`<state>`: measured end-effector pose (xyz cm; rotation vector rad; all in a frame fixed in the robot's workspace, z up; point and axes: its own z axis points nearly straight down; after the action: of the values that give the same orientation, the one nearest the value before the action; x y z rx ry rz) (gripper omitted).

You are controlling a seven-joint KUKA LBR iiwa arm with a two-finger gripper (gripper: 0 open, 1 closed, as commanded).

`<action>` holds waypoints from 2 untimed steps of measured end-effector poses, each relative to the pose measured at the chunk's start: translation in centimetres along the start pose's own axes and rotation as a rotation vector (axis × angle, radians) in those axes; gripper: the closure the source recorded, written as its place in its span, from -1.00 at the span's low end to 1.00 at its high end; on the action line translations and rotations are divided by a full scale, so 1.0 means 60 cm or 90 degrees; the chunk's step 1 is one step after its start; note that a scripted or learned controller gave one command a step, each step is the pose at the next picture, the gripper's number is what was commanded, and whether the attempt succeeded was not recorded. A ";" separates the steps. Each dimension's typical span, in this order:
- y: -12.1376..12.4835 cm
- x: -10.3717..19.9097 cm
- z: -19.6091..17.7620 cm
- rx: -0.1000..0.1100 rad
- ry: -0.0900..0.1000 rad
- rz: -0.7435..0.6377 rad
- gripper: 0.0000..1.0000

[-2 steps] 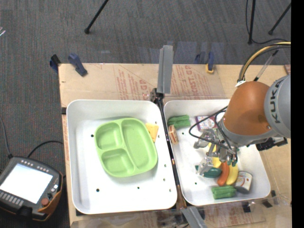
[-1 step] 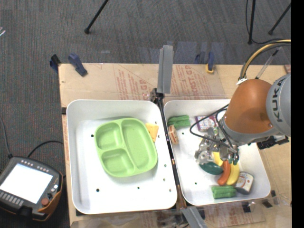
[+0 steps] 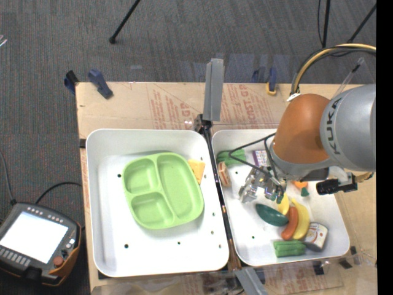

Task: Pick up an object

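We see the arm (image 3: 325,134) reaching in from three o'clock over the right bin (image 3: 245,241), its gripper (image 3: 261,188) hanging low near the bin's middle, and we cannot tell how it is set or whether anything is caught in it. Just at its four o'clock lie a dark green piece (image 3: 270,214), a banana (image 3: 302,222) and a red-orange piece (image 3: 290,224) touching one another, with a green block (image 3: 288,247) and a small carton (image 3: 315,236) toward five o'clock. At nine o'clock, the left bin (image 3: 104,226) holds a green divided plate (image 3: 163,190) with a yellow piece (image 3: 197,169) at its two o'clock edge.
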<state>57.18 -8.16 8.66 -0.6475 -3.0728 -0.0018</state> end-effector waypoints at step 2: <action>-0.119 0.104 0.000 0.001 0.001 0.114 -1.00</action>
<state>48.60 -12.16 8.64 -0.9191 -3.0001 -0.0003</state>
